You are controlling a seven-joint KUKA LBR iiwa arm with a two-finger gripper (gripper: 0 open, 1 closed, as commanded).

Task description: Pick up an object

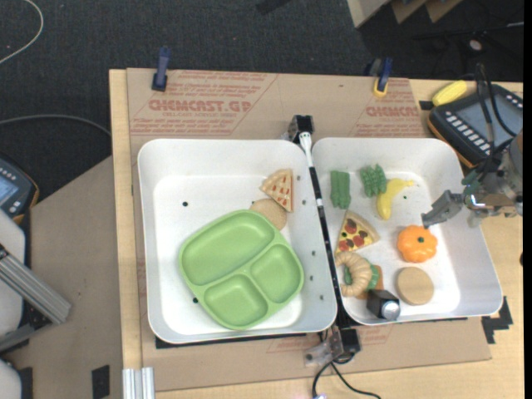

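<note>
While it hangs over the right bin (474, 302), the gripper (438, 212) grasps nothing near the pumpkin (416, 243); its spread is unclear.

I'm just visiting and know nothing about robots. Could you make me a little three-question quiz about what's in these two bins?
1. True or false: the green divided plate lies in the left bin.
2. Which toy is nearest the gripper? A) waffle wedge B) orange pumpkin C) pretzel
3. Fill in: the pizza slice lies in the ____ bin.

Key: 1 true; 2 B; 3 right.
</note>
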